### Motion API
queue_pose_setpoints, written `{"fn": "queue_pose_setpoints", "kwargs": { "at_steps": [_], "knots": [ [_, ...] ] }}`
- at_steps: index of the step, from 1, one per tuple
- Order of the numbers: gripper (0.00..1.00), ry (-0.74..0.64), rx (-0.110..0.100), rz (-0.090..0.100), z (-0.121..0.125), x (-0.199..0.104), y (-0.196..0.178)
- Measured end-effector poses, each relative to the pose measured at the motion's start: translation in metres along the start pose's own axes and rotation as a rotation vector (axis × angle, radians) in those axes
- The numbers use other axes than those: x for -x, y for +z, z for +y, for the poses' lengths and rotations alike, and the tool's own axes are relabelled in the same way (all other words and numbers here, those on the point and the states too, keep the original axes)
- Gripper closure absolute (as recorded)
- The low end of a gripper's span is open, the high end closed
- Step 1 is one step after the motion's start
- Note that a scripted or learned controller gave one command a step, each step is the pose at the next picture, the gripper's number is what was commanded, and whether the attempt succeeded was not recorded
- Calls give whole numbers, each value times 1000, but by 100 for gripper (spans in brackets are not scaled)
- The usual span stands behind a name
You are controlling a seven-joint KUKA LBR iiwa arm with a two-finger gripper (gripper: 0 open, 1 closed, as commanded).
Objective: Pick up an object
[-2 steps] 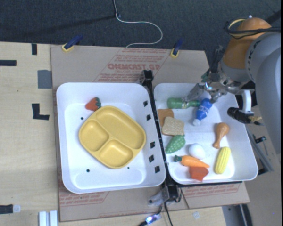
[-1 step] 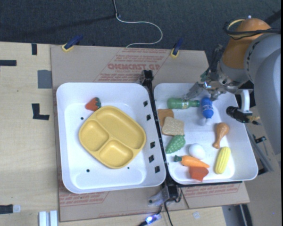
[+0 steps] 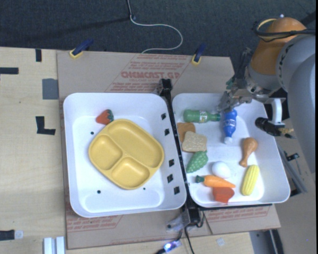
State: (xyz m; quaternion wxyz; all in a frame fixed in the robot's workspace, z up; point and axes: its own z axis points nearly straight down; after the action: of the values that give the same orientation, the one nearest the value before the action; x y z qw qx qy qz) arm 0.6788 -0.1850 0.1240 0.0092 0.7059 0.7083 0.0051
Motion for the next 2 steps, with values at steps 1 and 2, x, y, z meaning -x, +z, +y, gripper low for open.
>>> {"fn": "queue_pose_setpoints", "kwargs": {
  "at_steps": [1,2],
  "knots": [
    [100,2,-17,5,-1,2,-44],
    [100,2,-15,4,2,2,-98]
  ]
}}
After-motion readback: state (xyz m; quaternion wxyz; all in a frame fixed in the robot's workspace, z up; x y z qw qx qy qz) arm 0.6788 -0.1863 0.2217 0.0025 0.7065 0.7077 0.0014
